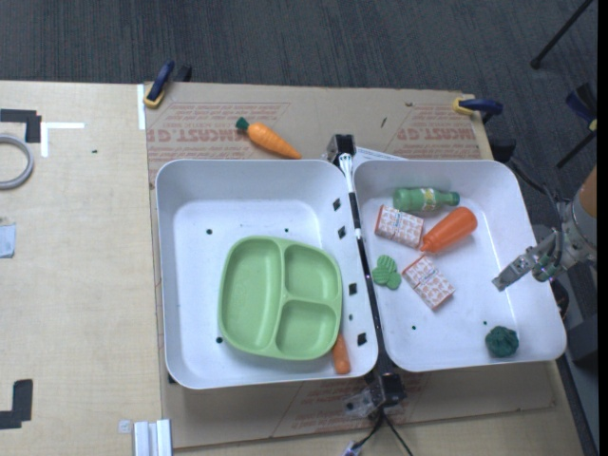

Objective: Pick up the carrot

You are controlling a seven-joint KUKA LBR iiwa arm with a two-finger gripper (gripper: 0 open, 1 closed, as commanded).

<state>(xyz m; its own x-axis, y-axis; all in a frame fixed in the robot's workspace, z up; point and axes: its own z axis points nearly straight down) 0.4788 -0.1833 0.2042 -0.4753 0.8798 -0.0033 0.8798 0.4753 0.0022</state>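
Observation:
A carrot [269,138] with a green top lies on the cardboard behind the left bin [185,255], outside both bins. A small orange piece [339,354] rests in the left bin at the near edge of the green plate [281,297]. A larger orange carrot-like item [448,229] lies in the right bin [532,212]. My gripper [518,272] hangs over the right bin's right side, well apart from all three orange items, with nothing visibly in it.
The right bin also holds a green bottle [427,198], two red-and-white cartons [399,225] [428,282], a green leafy piece [386,272] and a dark green broccoli [502,341]. Blue clamps [160,84] [480,107] sit at the cardboard's back corners.

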